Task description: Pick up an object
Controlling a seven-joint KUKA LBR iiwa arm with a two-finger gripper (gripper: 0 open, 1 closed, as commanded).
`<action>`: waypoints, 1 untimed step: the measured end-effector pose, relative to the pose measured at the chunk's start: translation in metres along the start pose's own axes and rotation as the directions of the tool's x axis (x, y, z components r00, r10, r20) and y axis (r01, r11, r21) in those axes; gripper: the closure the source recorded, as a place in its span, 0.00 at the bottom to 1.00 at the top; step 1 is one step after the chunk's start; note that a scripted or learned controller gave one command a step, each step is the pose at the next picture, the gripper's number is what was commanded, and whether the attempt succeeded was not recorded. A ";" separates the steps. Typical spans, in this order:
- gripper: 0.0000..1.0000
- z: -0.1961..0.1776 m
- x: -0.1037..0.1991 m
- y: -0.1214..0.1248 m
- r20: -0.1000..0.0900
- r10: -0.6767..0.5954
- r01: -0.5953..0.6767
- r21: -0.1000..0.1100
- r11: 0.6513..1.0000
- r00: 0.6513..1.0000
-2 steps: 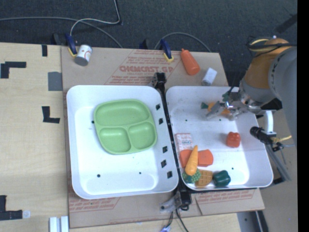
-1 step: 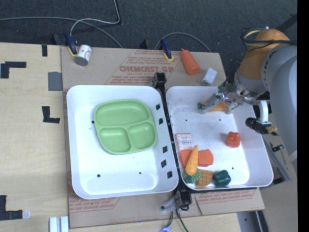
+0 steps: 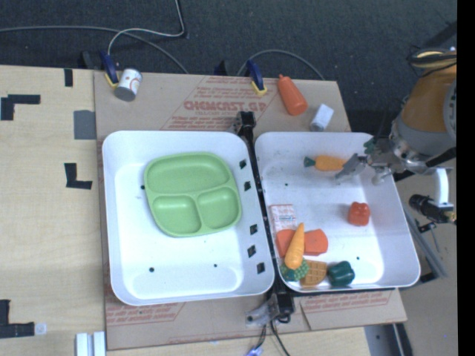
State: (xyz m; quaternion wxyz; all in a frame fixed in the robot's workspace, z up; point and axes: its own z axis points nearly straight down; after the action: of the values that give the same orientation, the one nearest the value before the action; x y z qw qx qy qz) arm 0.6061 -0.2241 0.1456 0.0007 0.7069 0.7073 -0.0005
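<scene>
My gripper [image 3: 363,167] hangs over the upper right part of the right bin [image 3: 393,273], open, with nothing between its fingers. A small orange carrot with a green end [image 3: 324,162] lies just left of it. Below it sits a red pepper [image 3: 358,213]. Along the bin's lower left lie a white and pink packet [image 3: 283,216], a long orange carrot [image 3: 295,247] on an orange-red piece [image 3: 315,240], a corn cob [image 3: 312,273] and a dark green pepper [image 3: 341,274].
The left bin [image 3: 122,221] holds a green divided plate [image 3: 194,193]. On the cardboard behind the bins lie an orange bottle [image 3: 292,95], a white cube [image 3: 322,116] and a small can [image 3: 128,84]. The grey arm with its orange band [image 3: 430,106] stands at the right.
</scene>
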 end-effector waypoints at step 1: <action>0.00 0.059 0.005 -0.051 -0.001 0.000 0.000 -0.002 1.000 1.000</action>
State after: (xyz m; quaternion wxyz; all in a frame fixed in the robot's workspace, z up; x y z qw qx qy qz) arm 0.5548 -0.2192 0.0868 0.0011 0.7068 0.7074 0.0004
